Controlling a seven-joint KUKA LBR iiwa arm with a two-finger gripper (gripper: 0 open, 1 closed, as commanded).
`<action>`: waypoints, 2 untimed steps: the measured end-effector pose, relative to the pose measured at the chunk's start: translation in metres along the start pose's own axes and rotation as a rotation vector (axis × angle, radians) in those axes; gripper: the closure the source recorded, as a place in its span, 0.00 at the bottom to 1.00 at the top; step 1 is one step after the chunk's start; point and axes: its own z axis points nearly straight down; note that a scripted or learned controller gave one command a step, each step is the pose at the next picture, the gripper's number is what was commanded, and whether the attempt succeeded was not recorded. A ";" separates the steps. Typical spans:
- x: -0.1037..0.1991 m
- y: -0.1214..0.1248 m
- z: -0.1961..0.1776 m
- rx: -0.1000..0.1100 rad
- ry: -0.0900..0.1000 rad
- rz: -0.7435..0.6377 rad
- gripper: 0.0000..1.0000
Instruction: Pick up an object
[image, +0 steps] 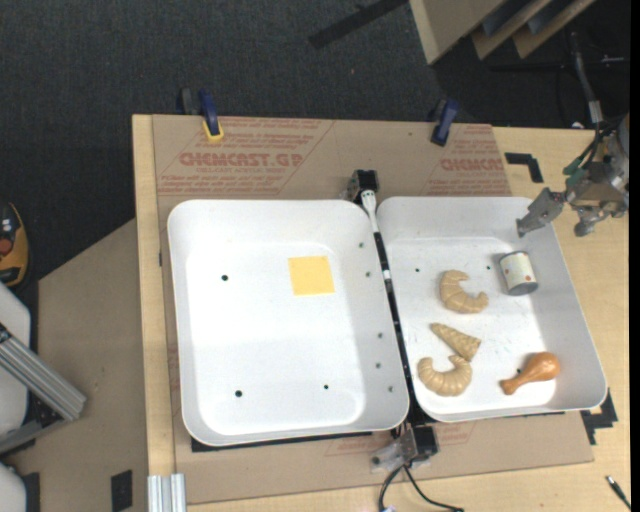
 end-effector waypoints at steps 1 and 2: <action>0.067 0.035 0.172 0.006 0.004 -0.006 0.00; 0.062 0.036 0.152 -0.005 -0.002 -0.001 1.00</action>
